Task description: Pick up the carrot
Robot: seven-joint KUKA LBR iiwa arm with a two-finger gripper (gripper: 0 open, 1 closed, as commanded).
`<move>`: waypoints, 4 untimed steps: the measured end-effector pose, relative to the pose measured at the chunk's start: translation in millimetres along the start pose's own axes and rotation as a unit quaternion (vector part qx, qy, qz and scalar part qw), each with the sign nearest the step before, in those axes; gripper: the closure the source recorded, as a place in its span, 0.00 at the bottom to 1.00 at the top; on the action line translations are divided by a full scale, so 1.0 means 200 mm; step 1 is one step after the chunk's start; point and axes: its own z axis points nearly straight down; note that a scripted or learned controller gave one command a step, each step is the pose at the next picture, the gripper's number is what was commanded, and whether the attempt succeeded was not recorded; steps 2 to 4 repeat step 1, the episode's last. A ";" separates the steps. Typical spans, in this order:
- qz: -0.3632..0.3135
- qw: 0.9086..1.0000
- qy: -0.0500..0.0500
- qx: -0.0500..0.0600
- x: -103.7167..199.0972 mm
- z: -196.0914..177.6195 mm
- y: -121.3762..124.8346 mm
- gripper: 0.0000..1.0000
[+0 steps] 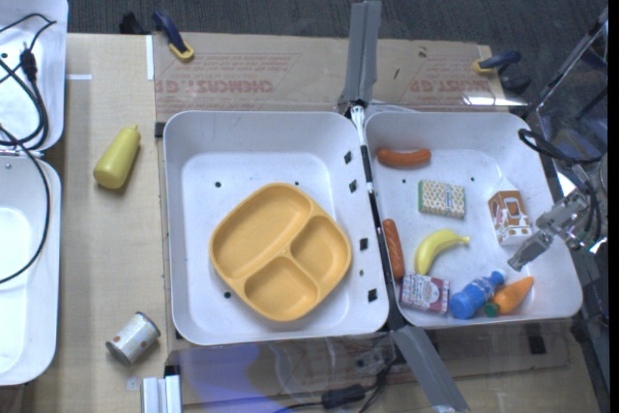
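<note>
Right bin [455,126] — carrot [514,295] nr tool [534,250]

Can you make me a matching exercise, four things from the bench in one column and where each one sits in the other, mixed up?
Things:
1. carrot
2. yellow divided plate
3. mustard bottle
4. banana

Places:
A. on the bench left of both bins
B. near right corner of the right bin, beside the blue bottle
C. middle of the right bin
D. in the left bin

Pairs: 1-B, 2-D, 3-A, 4-C
</note>
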 end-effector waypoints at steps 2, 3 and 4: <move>-0.220 0.976 0.000 -0.001 0.08 -0.17 0.08 0.00; -0.220 0.976 0.000 -0.001 0.08 -0.17 0.08 0.00; -0.220 0.976 0.000 -0.001 0.08 -0.17 0.08 0.00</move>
